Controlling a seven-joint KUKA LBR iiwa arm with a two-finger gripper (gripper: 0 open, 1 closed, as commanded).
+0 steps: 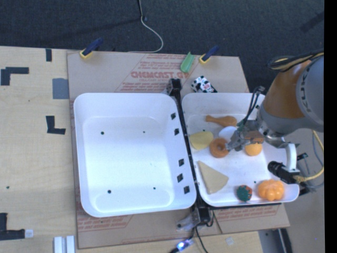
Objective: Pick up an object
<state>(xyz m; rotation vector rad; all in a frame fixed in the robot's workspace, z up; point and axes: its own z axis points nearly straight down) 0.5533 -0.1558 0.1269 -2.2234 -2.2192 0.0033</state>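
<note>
Surface (31, 141) bears two white bins. Left bin (126, 152) is adjacent to right bin (231, 101), which contains the toys. Arm (295, 99) reaches in from right. Hand (235, 143) sits low beside brown doughnut (219, 148) and small orange fruit (253, 149); grip state cannot be determined.

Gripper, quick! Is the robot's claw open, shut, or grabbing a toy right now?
Gripper: low in the right bin, right beside the brown donut. Whether it is open, shut or holding anything cannot be told.
</note>
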